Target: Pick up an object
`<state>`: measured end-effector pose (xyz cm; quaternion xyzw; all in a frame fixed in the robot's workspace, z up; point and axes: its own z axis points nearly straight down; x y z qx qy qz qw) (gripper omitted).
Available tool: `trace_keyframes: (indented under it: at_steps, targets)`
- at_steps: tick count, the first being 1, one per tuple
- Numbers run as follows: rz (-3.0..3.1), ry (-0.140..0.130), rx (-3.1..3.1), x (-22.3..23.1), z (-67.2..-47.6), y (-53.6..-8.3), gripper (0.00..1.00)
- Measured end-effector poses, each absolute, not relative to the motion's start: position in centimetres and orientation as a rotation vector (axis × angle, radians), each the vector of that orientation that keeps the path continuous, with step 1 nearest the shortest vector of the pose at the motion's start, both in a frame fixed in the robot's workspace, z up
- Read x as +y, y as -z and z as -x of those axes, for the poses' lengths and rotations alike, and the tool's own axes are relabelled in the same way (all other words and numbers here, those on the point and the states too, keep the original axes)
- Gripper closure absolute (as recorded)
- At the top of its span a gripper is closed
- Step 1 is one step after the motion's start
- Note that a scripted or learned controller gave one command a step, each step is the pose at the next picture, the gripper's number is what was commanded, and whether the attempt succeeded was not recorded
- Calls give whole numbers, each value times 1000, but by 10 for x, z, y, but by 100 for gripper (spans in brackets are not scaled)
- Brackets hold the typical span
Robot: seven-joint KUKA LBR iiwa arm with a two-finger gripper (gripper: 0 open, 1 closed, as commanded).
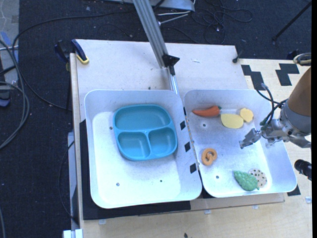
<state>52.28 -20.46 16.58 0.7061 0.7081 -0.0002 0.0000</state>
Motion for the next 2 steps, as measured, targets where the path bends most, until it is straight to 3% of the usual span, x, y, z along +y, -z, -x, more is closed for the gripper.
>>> trace_keyframes:
  at_steps: [1, 2]
  targets:
    - [-2222, 1, 2223, -199, -526, -105, 0]
    - [-2220, 1, 2220, -199, -526, -93, 0]
